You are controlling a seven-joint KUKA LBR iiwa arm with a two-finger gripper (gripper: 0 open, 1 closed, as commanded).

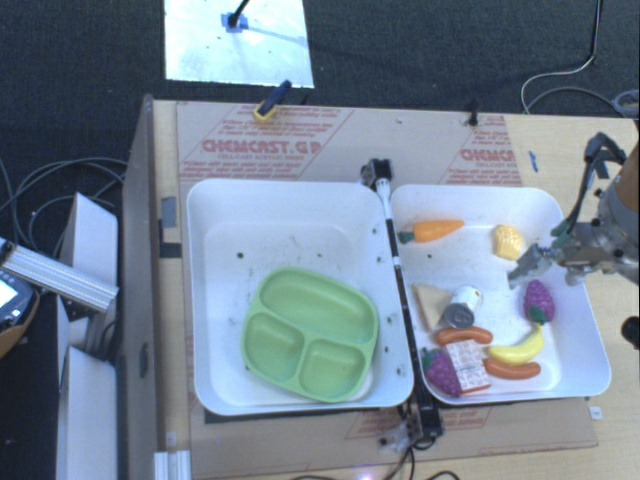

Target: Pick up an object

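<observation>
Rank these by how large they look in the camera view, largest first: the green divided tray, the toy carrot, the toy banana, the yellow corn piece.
1. Green divided tray, by far the largest.
2. Toy carrot and toy banana: they look about alike, so I won't rank one above the other.
3. Yellow corn piece, the smallest.

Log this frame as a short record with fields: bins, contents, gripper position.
left bin: green divided tray
right bin: carrot, corn, purple grapes, can, bread wedge, banana, two sausages, red box, purple fruit
gripper: above the right bin's right side, between corn and purple grapes
held: nothing seen between the fingers
</observation>
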